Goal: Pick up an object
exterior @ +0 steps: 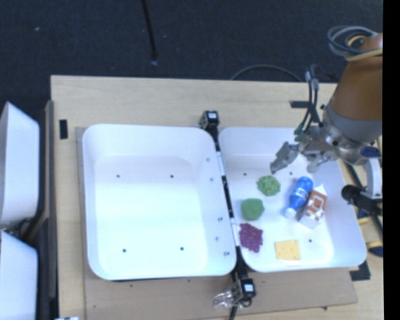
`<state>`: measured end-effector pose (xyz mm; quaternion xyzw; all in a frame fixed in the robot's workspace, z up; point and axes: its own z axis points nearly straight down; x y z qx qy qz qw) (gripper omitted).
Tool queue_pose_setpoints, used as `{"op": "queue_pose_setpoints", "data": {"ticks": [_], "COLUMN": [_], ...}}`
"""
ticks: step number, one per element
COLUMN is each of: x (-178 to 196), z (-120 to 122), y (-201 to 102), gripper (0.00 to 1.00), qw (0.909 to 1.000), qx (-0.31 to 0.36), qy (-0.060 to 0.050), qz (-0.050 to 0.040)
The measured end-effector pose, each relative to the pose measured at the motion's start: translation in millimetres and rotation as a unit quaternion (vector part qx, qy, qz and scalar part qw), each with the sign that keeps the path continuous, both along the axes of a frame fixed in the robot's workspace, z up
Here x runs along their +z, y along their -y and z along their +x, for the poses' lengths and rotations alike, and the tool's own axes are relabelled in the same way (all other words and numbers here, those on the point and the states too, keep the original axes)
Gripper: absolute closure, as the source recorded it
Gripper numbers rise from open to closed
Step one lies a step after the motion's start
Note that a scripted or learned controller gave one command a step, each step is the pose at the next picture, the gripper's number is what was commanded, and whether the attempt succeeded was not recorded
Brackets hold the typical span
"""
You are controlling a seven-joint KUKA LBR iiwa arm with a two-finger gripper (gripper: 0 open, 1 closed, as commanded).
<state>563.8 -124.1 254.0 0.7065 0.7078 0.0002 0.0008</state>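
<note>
The right bin (333, 245) holds several small objects. A knobbly green piece (269, 185) lies near its middle, with a smooth green ball (253, 209) below it. A purple grape bunch (251, 236) rests by the bin's left wall and a yellow block (287, 249) near the front. A blue bottle (299, 196) leans against an orange and white carton (314, 206). My gripper (300, 162) hovers above the bin's back part, just above the bottle and the knobbly green piece. It is open, with nothing between its fingers.
The left bin (93, 179) sits beside the right one, with a black clip (209, 119) at the back of their shared edge. Cables run along the bench's right side. White boxes stand at the far left.
</note>
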Motion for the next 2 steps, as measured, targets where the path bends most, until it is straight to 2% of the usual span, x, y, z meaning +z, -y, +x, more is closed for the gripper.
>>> {"op": "queue_pose_setpoints", "data": {"ticks": [1,2], "x": [-57.4,-138.4], "z": [30.0,62.7], "y": [26.7,34.5], "gripper": [0.0,0.0], "qw": [1.0,1.0], "qx": [-0.002,0.0], "qy": [-0.002,-0.002], "qz": [-0.0006,-0.0005]}}
